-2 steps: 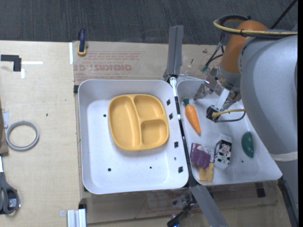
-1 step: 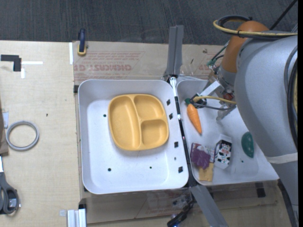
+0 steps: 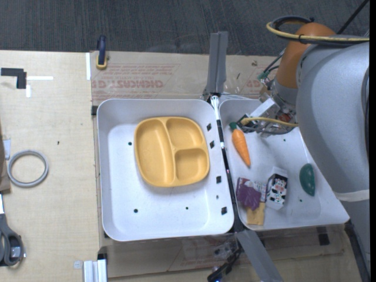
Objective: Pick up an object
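Arm over the right bin, carrot beneath it

Left of the carrot [image 3: 241, 147], a yellow divided plate [image 3: 172, 151] lies in the left bin [image 3: 111, 175]. The carrot lies in the right bin [image 3: 294, 210]; the gripper [image 3: 261, 124] sits just above-right of it, its grip impossible to tell. Farther right lies a green object [image 3: 307, 178].

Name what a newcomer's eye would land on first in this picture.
The yellow divided plate in the left bin stands out first. Next comes the big grey arm over the right bin, where a carrot lies near the top and a green object near the right wall.
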